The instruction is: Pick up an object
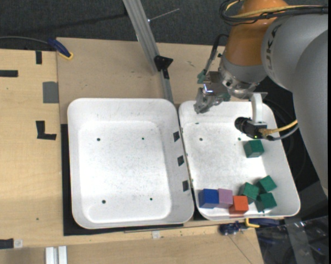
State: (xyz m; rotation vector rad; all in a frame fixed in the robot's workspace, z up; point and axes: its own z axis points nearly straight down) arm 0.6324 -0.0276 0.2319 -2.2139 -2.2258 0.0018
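The end effector (202, 104) is seen poised at the right bin's (220, 133) far edge (finger state cannot be told); nothing is held, blocks (239, 198) well below it.

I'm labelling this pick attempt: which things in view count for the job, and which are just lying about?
For the job:
end effector
lone green block
blue block
lilac block
orange block
green blocks
right bin

Lying about:
left bin
metal pole
blue clamp
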